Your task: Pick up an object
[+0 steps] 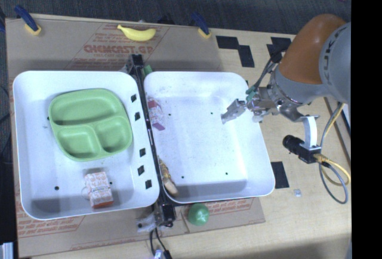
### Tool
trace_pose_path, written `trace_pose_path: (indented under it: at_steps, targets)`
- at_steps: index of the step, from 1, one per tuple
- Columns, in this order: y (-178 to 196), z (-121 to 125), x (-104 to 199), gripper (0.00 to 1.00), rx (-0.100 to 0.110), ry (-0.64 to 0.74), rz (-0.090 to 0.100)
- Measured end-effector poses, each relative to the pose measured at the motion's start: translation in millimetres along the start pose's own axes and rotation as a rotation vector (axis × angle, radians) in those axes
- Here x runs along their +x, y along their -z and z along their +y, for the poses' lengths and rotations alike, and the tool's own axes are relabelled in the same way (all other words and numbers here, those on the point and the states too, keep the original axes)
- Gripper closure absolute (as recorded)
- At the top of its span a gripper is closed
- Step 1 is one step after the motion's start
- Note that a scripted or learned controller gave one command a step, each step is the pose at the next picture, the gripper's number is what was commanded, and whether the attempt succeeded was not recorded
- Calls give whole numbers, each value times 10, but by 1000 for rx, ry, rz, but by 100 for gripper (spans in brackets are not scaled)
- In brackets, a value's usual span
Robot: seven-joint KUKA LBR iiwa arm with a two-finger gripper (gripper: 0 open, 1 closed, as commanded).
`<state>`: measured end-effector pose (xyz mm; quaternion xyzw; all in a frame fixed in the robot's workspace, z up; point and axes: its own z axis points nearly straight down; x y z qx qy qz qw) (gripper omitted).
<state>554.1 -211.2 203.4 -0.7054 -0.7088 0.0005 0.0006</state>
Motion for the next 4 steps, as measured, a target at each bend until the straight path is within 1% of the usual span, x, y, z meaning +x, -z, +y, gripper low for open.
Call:
trace_pose_path:
  at_steps: [4]
  targets:
    - [0, 0, 0, 0, 0, 0, 0]
